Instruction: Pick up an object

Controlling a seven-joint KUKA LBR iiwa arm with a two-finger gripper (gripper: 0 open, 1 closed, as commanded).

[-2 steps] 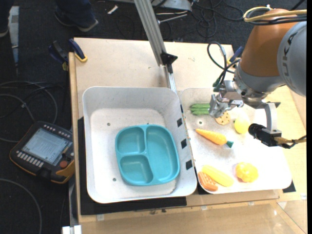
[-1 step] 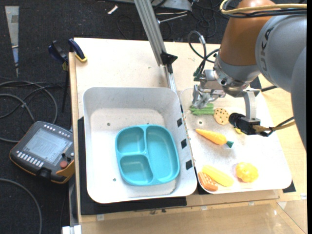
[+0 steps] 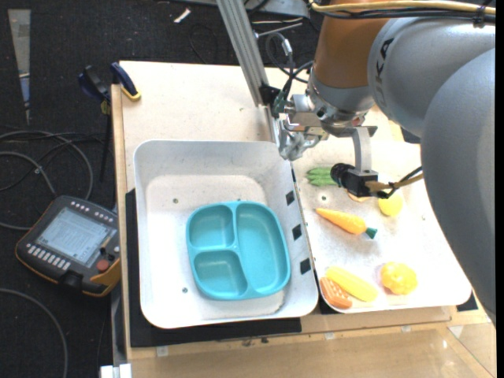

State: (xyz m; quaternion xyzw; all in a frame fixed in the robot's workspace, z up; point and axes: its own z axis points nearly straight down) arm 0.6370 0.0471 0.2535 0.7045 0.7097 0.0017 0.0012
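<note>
Your gripper [image 3: 293, 142] hangs upper centre of the frame, right over the wall shared by the two bins, with nothing seen between its fingers. I can't tell if the fingers are spread or pressed together; they're small, metallic and blurred against the bin rim.

Pickable things all sit in the right bin [image 3: 441, 242]: a green toy [image 3: 320, 176] just right of the gripper, an orange carrot [image 3: 342, 220] below it, a yellow piece [image 3: 390, 205] right of centre, a yellow lumpy fruit [image 3: 398, 278] lower right, and a yellow-and-orange piece [image 3: 346, 287] at the bottom edge.

Risks, as I judge them:
- Straight descent from here likely lands on the bin wall, not on an object. You'd get a miss or a scrape.
- The green toy is nearest, but it lies close to a black part on the arm's cable [image 3: 352, 181]; closing there could snag the cable.
- The carrot is tapered, so it may slip out of a pinch.
- The small toys could get pushed, not grabbed, if the approach is off-centre.

Around: the left bin [image 3: 157, 211] holds a teal divided tray [image 3: 236, 249], well apart from the toys. A slanted metal rail [image 3: 240, 38] passes just left of the gripper, tight there. A teach pendant [image 3: 69, 246] lies on the floor at left, a blue-yellow clamp [image 3: 122, 81] at the desk [image 3: 197, 101] corner. The big arm body hides the upper right of the right bin.
</note>
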